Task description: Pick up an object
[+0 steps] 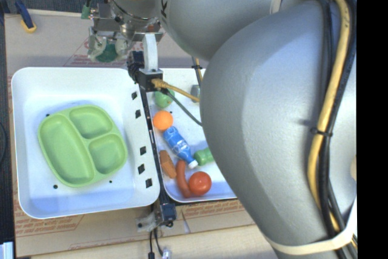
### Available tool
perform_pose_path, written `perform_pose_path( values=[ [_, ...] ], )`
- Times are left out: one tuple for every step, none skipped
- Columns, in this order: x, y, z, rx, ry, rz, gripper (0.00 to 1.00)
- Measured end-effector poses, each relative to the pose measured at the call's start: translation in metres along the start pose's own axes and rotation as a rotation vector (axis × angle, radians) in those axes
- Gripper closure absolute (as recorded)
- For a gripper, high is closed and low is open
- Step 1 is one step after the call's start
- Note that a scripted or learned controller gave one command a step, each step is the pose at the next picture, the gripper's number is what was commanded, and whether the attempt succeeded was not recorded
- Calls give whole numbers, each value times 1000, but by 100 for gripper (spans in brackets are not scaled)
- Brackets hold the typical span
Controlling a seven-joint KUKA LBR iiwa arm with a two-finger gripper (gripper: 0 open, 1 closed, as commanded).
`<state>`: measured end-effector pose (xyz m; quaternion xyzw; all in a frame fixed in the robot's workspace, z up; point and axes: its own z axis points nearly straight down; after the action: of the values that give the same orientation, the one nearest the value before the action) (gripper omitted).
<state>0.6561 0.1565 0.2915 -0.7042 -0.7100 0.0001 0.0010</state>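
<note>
- Hanging past the far rim of the left bin (24, 79), the gripper (114, 40) stood beyond and to the right of the green plate (82, 144). Whether the claw was spread or pressed together could not be told.
- A dark green shape (107, 53) showed at the gripper, on the far side of the plate. Whether it was gripped or merely lay behind could not be judged.
- Candidate objects lay in the right bin (182, 196), all to the right of the plate: a green piece (162, 99), an orange ball (162, 121), a blue bottle (179, 144), a green block (204, 156), two sausage-like pieces (174, 167) and a red ball (199, 182).
- Recommended approach: descend vertically over the orange ball, which stood apart from its neighbours. The items nearer than it were packed close, several apparently touching, and would probably shift under contact.
- Edge hazard: the central divider (145, 130), immediately right of the plate, ran close beside the ball and the sausage-like pieces.
- Open room: the plate took up much of the left bin, with bare floor around it. The arm (273, 100) overhung much of the right bin.
</note>
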Motion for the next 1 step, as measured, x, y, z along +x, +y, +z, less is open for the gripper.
perform_pose_path(
  values=[
    [-1,0,1,1,-1,1,0]
  ],
)
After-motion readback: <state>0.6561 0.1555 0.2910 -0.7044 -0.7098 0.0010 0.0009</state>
